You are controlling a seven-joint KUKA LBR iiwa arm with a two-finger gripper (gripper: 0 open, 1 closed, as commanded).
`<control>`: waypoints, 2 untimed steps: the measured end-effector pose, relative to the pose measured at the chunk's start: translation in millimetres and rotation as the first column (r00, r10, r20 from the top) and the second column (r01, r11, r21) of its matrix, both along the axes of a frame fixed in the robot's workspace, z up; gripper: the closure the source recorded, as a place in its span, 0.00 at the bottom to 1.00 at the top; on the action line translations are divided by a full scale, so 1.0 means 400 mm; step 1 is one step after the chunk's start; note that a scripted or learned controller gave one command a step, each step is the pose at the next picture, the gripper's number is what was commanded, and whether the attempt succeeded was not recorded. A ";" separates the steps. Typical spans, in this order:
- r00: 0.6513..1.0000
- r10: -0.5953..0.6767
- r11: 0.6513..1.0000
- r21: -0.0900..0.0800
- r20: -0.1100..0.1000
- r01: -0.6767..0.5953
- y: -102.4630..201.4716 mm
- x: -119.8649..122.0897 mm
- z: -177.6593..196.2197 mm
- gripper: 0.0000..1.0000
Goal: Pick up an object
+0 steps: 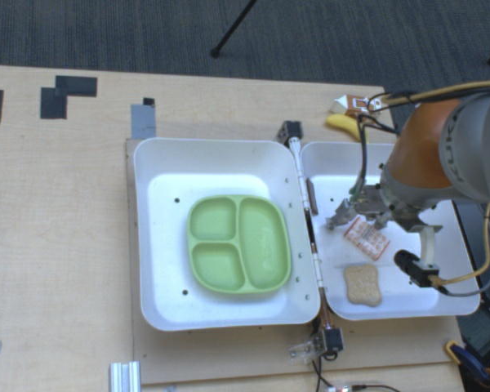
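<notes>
Left bin (159, 243): green divided plate (238, 244) in its middle.
Right bin (449, 305): patterned packet (367, 237) mid-bin; tan sponge-like piece (363, 285) near front edge.
My jaws (353, 211): low over packet; spread, cannot tell.
Progress: nothing lifted yet; grasp remains.

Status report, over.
Gripper low in right bin, beside red-patterned packet. Tan block untouched nearby. Green divided plate in left bin.
</notes>
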State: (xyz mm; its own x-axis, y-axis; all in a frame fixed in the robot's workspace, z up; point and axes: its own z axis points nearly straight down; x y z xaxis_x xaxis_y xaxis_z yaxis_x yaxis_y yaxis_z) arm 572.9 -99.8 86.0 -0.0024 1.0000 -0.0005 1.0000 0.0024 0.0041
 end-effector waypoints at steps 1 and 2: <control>1.000 0.001 1.000 0.000 0.006 -0.001 0.002 0.006 0.030 1.00; 1.000 0.001 1.000 0.000 0.006 -0.001 0.002 0.005 0.029 0.00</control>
State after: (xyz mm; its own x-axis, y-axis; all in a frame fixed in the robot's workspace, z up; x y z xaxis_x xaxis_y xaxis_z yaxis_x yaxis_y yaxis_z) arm 575.0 -98.9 97.6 -0.0038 1.0000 -0.0002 0.9999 0.0038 0.0099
